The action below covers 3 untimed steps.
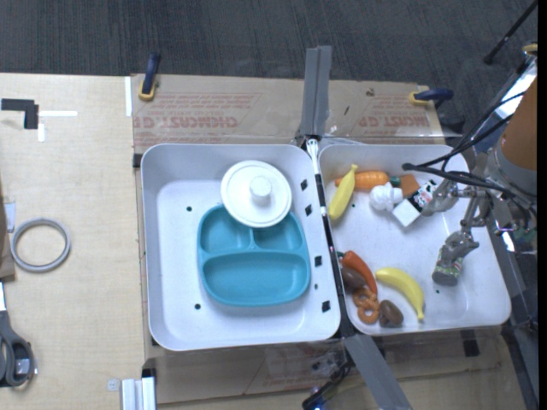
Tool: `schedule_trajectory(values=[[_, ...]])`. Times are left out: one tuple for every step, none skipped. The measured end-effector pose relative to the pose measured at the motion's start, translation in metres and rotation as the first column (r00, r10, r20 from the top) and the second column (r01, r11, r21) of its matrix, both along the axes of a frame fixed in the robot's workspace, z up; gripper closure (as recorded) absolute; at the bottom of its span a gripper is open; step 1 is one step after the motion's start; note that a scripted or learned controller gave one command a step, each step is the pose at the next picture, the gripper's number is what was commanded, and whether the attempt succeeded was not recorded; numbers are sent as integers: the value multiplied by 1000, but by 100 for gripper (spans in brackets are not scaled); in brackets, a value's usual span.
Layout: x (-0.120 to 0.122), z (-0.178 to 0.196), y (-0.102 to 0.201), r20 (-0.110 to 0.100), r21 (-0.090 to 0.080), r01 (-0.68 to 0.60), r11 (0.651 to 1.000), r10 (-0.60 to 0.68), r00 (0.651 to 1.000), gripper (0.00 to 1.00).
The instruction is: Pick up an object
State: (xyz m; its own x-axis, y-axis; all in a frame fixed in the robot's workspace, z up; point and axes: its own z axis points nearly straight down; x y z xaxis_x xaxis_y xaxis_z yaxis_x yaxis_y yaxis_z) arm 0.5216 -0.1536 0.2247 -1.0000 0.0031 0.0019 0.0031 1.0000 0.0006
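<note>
- jaws (448, 271) hang low over the right bin (479, 314), right-hand part, floor bare under them; can't tell if open or closed, nothing visibly held
- closest candidate — a yellow banana (404, 287), just left of the jaws and slightly toward the near rim, lying flat, apart from them
- further left of the jaws by the divider: red pepper (357, 271), orange ring-shaped piece (367, 308), small brown item (391, 313), clustered close, probably harder to single out
- beyond the jaws, toward the far rim: white-and-black box (414, 205), small white figure (385, 197), carrot (371, 178), second banana (344, 195) leaning along the divider
- far left of the jaws, left bin (167, 254) holds a blue divided tray (254, 267) with a white lid (256, 194) resting on its far edge — not likely targets, big and flat
- judgement: approach stage, no grasp yet; the jaws seem poised over a gap, so a shift left to the near banana looks needed
- off on the table (68, 169), a grey ring (38, 244) and scissors (14, 359), well away from the jaws
</note>
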Motion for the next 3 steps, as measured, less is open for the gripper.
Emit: schedule_trajectory(values=[[-44,-126,0,-1,0,33,999,-33,999,0],[-44,-136,43,-1,1,-17,1000,17,1000,0],[8,-135,-35,0,1,55,999,-55,999,0]])
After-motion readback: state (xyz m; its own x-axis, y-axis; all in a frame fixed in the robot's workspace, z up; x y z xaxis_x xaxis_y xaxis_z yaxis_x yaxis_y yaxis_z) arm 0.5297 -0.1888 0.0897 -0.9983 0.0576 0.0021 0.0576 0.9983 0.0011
